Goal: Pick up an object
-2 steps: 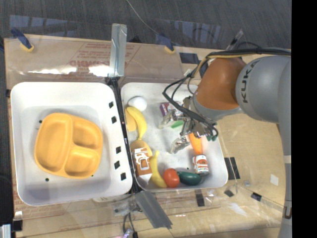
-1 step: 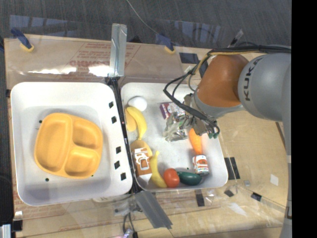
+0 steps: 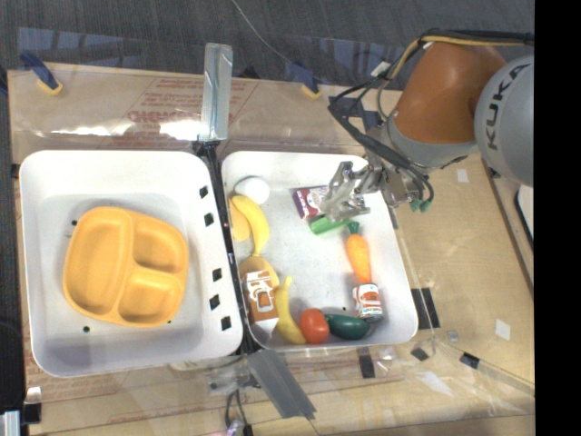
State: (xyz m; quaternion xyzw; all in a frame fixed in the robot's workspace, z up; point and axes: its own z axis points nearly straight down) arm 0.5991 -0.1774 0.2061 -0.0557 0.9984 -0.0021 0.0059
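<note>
My gripper [image 3: 343,196] hangs low over the upper middle of the right bin [image 3: 392,243], below the arm's orange band. Directly under its tip lies a small green cylinder [image 3: 324,225], and just to the left is a purple and white packet [image 3: 307,201]. Whether the gripper touches either one is hidden by its own body. An orange carrot [image 3: 359,256] lies just below and to the right of the gripper. A small can with a red label [image 3: 368,301] stands below the carrot.
The right bin also holds a white ball [image 3: 252,189], a banana [image 3: 253,222], an orange bottle [image 3: 260,294], a second banana [image 3: 287,318], a red tomato [image 3: 314,326] and a dark green vegetable [image 3: 349,326]. A yellow divided plate [image 3: 123,263] lies in the left bin [image 3: 36,198].
</note>
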